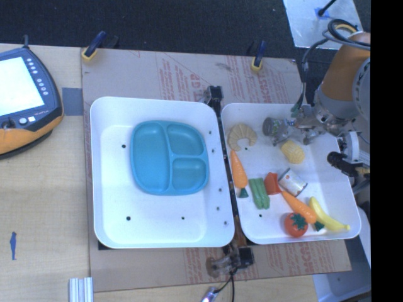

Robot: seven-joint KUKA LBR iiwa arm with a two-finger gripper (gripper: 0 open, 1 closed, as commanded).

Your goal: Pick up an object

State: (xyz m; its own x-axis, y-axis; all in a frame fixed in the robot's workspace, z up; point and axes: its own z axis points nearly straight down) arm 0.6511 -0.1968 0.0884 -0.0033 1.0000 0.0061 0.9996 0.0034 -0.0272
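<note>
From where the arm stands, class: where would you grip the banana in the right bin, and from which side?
Probably mid-body, from straight above. The banana lies flat and slanted by the bin's near right corner, so fingers should close across its narrow width. The tomato and carrot crowd its left end.

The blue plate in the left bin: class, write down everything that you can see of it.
The blue plate is a light blue divided tray that looks like smooth plastic, with rounded corners. Raised ridges split it into three compartments: one long one on the camera view's left, two smaller ones on the right. It lies flat, right side up, slightly turned, on the floor of the left white bin, toward the far side. Nothing lies in it.
</note>
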